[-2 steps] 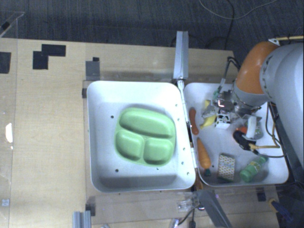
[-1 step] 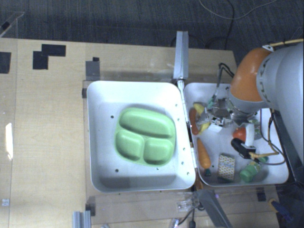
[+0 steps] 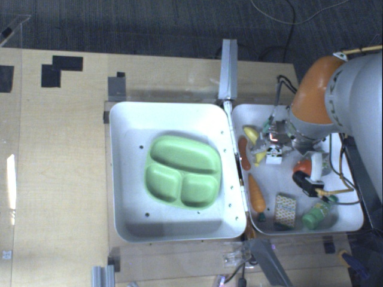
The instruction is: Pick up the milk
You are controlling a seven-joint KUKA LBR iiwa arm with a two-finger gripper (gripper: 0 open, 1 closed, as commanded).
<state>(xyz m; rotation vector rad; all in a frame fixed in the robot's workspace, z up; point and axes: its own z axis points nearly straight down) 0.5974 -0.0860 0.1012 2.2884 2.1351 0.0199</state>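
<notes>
My gripper (image 3: 272, 141) hangs low over the upper middle of the right bin (image 3: 353, 223), under the grey arm with its orange band. A small white object (image 3: 274, 156), probably the milk, shows just beneath the gripper's tip, partly covered by it. Whether the gripper touches it is not visible.
The right bin also holds a yellow banana (image 3: 251, 135), a red sausage (image 3: 242, 152), an orange carrot (image 3: 257, 195), a patterned box (image 3: 285, 210), a green bottle (image 3: 315, 216) and a red item (image 3: 303, 165). The left bin (image 3: 125, 220) holds a green divided plate (image 3: 182, 171).
</notes>
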